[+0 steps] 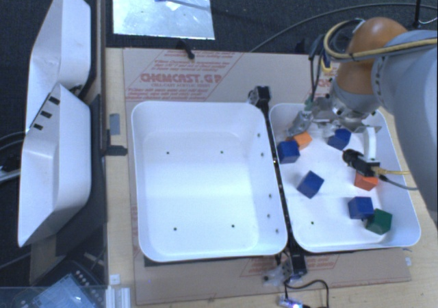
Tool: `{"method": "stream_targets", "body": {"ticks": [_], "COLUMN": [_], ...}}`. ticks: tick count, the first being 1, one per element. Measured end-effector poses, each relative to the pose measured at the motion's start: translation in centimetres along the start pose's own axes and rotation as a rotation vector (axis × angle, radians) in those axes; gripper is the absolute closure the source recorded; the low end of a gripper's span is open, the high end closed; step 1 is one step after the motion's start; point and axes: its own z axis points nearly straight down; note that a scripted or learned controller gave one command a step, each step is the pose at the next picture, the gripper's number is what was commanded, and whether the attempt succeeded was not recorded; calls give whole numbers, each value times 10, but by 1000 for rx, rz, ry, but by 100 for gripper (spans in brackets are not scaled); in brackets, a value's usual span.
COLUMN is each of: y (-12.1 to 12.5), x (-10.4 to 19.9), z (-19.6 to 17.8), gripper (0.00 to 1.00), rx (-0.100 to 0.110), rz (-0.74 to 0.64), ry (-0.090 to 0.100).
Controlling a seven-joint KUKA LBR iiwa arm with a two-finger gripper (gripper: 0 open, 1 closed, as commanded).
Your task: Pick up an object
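My gripper hangs low over the back of the right bin, under the grey arm with its orange band. Several small blocks lie in that bin. An orange block and a blue block sit just in front-left of the gripper, by the bin's left wall. Another blue block lies right beside the gripper's front. Further forward are a blue block, an orange block, a blue block and a green block. I see nothing held.
The left bin sits beside the right one, and a black divider runs between them. Cables trail from the wrist across the right bin's far side. White trays lean at the far left of the bench.
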Motion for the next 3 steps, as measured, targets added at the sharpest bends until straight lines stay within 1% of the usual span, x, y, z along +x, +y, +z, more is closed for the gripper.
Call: {"method": "stream_targets", "body": {"ticks": [1,2,3], "y": [0,-14,-25], "x": [0,-40,-27], "z": [0,7,13], "gripper": [0,0,0], "rx": [0,7,9], "rz": [0,38,22], "ry": [0,0,1]}}
